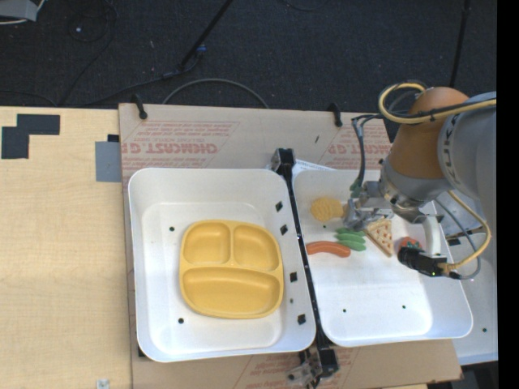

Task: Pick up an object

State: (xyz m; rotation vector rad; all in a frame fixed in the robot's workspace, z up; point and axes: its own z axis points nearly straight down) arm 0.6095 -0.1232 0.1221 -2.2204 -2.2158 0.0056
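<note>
Behind wooden bench (57,241), dark floor (243,39) with cables (207,43).

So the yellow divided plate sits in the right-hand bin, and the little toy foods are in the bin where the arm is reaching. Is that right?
Not quite. The camera view shows the yellow divided plate in the left bin, not the right one. The rest stands: the toy foods, such as the orange sausage, lie in the right bin, where the arm's gripper reaches.

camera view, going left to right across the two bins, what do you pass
yellow divided plate → yellow waffle-like toy → orange hot dog → green toy → sandwich wedge
</note>
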